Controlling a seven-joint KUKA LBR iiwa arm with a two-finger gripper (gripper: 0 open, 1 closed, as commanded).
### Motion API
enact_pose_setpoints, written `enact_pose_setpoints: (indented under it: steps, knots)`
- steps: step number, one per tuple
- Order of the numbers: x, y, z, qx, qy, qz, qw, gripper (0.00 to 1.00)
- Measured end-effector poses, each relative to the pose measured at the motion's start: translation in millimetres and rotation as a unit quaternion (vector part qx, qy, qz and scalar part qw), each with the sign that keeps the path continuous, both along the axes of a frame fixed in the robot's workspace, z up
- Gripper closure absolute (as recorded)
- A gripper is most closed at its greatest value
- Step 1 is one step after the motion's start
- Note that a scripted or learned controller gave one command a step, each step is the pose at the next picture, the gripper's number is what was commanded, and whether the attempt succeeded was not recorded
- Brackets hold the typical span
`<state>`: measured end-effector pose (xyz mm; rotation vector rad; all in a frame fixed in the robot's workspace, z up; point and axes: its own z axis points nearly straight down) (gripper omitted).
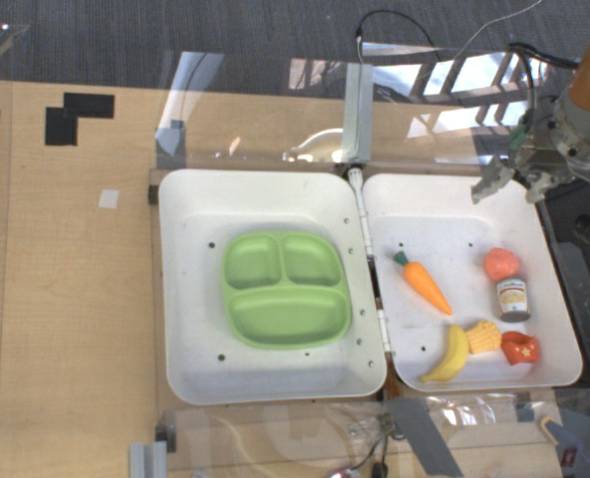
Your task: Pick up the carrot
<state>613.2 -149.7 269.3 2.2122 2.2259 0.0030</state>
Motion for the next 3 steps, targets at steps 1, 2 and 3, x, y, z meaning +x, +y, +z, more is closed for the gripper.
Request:
enact_pose_setpoints:
  steps: [1,2,3]
  knots:
    - [-21,65,-111,0.0007,0.001,-0.001,1.0000,0.00]
    - [-60,31,-179,-0.0005,-0.005,0.100,0.9950,0.00]
    - [-1,34,-180,-0.0004,-0.005,0.062,0.9981,0.00]
